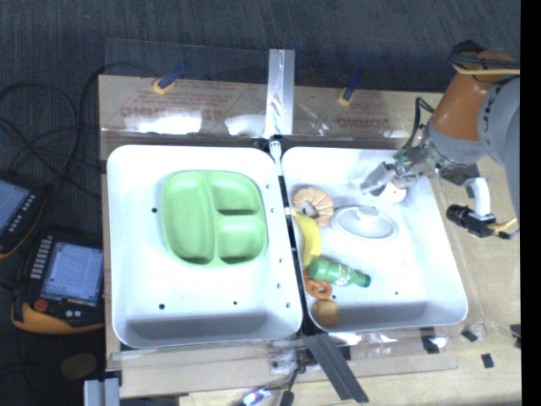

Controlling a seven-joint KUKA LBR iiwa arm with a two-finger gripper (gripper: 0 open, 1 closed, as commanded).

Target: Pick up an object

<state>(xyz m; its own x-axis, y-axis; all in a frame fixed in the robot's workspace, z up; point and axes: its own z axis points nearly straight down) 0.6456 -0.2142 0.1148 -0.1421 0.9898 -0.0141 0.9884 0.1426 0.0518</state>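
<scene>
The small round object (394, 193) under the hand (390, 176) lies in the right bin (439, 252), near its far wall — we judge it light and rigid, best taken across its sides. Whether the hand is spread we cannot tell. The banana (309, 237) and green bottle (338, 273) lie nearer.

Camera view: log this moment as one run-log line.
end effector: upper part of right bin, grasp unclear | green bottle, banana: near divider | green tray: left bin
</scene>
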